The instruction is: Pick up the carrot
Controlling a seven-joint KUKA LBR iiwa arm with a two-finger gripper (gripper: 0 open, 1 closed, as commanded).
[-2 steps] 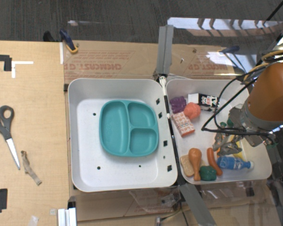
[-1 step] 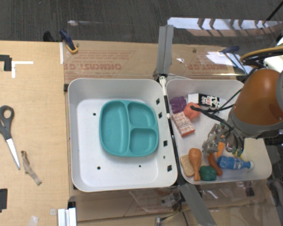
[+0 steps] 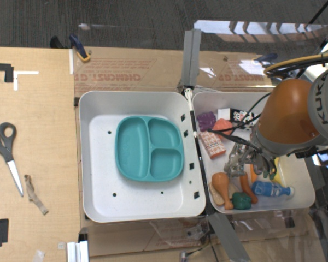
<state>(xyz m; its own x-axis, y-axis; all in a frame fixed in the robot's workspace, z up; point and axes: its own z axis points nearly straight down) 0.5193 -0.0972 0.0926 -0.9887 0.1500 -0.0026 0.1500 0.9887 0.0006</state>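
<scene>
The pale wooden tabletop (image 3: 38, 146) carries two shallow white plastic bins. The left bin (image 3: 93, 162) holds a teal three-compartment plate (image 3: 150, 148). The grey arm with the orange band (image 3: 287, 116) reaches over the right bin (image 3: 300, 198), its metal hand (image 3: 241, 162) low among the objects; whether it is wide or narrow I cannot tell. The slim orange carrot (image 3: 250, 191) lies just below the hand, between a tan drumstick-shaped toy (image 3: 221, 186) and a blue plastic bottle (image 3: 269, 189), touching a dark green lump (image 3: 241, 201).
</scene>
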